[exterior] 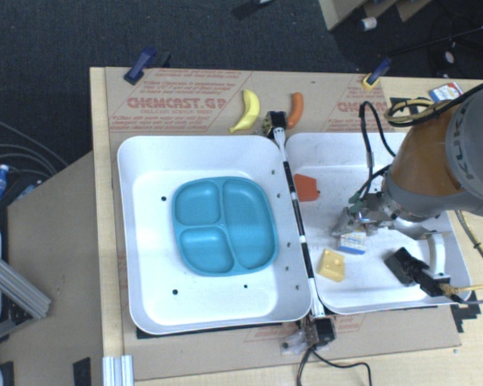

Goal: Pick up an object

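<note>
The gripper is hovering low in the right bin, right of centre frame, over a small white-and-blue object, seemingly lining up a grab; its state cannot be told

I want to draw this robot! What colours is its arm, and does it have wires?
The arm is fat and round, grey with a wide orange band above the wrist. Black cables loop along it. At its end sits a small gripper of metal and dark parts.
</note>
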{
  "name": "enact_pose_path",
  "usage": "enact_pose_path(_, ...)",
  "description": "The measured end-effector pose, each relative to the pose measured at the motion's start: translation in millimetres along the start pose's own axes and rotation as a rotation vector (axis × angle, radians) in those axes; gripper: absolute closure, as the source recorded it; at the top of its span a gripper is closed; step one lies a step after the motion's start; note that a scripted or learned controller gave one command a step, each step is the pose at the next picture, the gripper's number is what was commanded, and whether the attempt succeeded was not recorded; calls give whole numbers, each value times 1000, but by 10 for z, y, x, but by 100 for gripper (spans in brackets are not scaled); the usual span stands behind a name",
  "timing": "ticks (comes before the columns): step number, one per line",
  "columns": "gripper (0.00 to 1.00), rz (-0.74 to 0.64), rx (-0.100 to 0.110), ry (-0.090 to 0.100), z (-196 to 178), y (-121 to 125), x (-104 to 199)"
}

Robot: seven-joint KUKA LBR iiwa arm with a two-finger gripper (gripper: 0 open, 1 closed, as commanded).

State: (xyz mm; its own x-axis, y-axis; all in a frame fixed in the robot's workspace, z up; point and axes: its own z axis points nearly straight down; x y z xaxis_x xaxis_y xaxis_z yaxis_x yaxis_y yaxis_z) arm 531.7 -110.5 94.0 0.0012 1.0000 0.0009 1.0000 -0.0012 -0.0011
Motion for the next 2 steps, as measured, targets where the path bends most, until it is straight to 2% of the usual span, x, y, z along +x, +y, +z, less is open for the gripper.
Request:
enact_pose_path(1,100,-2,-2,0,-912,648,602)
enact_pose_path(2,100,-3,-2,-1,-1427,707,974)
